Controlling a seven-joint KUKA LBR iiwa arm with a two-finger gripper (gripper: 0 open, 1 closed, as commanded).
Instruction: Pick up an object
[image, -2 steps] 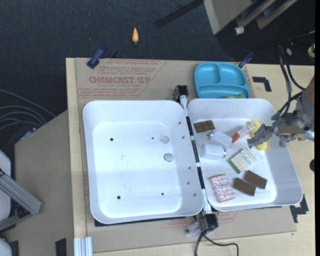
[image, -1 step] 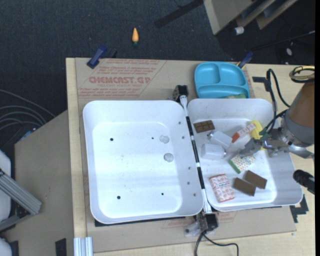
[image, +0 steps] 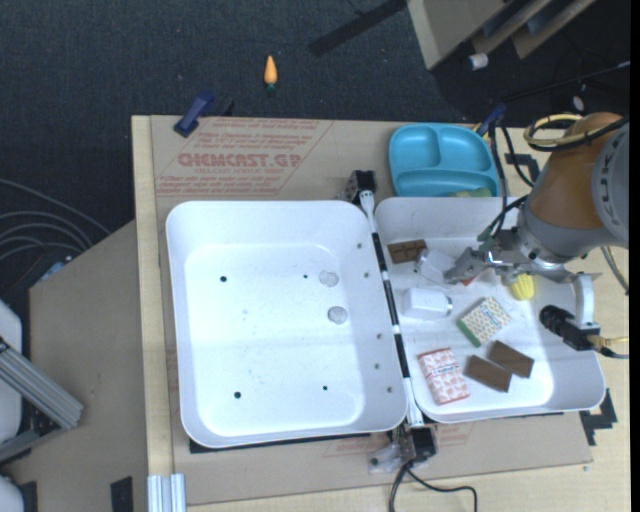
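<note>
The hand (image: 468, 266) hangs low over the right bin (image: 575, 385), reaching toward nine o'clock; whether open or closed, I cannot tell. White box (image: 428, 301) lies at its seven o'clock.

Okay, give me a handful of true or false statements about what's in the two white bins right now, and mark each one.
1. The red and white packet lies in the right bin. True.
2. The two small round discs lie in the right bin. False: they lie in the left bin.
3. The blue divided tray sits inside the left bin. False: it sits on the bench behind the right bin.
4. The gripper is over the right bin. True.
5. A yellow object lies in the right bin. True.
</note>
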